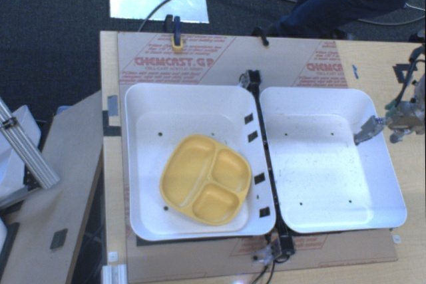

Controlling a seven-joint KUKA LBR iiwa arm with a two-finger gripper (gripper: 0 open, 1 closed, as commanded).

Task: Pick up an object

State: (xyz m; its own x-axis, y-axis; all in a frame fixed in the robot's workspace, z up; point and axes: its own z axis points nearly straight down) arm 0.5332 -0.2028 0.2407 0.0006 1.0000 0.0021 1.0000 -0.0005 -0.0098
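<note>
Your tool (pixel 365 132) hangs over the right bin's (pixel 333 219) far edge, grip state unreadable, while the yellow tray (pixel 206 179) lies well left in the left bin (pixel 193 98).

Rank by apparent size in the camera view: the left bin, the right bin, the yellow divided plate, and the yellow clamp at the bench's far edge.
1. Left bin and right bin: they look alike, so no ranking.
2. Yellow divided plate, lying in the left bin.
3. Yellow clamp, smallest.
</note>
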